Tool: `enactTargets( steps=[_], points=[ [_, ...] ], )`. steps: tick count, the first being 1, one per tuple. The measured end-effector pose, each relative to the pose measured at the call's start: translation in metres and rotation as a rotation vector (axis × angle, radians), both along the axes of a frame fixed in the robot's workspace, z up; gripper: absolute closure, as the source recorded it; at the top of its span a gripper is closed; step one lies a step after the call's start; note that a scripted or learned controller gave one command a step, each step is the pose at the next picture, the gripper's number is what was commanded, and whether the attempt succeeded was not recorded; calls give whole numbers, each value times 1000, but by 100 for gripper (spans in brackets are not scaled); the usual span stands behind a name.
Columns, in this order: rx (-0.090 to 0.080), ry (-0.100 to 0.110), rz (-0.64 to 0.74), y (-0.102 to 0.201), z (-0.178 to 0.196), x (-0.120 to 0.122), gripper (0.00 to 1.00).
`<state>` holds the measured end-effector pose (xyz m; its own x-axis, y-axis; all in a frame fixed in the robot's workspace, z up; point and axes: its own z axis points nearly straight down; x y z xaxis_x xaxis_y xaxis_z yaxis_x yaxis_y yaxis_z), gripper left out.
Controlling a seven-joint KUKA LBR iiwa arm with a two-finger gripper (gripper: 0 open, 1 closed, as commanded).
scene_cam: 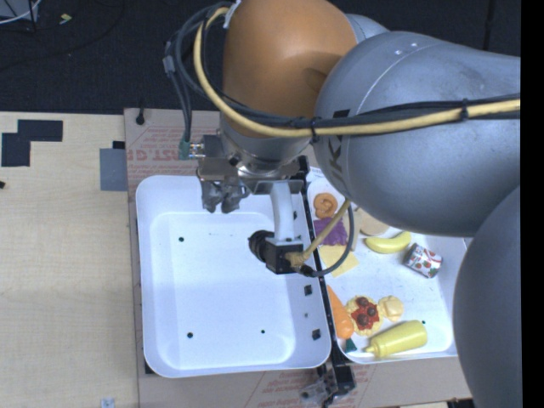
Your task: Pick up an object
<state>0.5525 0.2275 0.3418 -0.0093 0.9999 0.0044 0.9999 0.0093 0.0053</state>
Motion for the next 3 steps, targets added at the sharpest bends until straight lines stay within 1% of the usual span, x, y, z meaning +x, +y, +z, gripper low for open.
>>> enactTargets(
  steps=[1, 2, 3],
  points=[
    [-1, -2, -7, -7, 111, -19, 100],
    [-2, 0, -7, -37, 202, -57, 100],
    [-8, 13, 5, -33, 205, -56, 100]
  ],
)
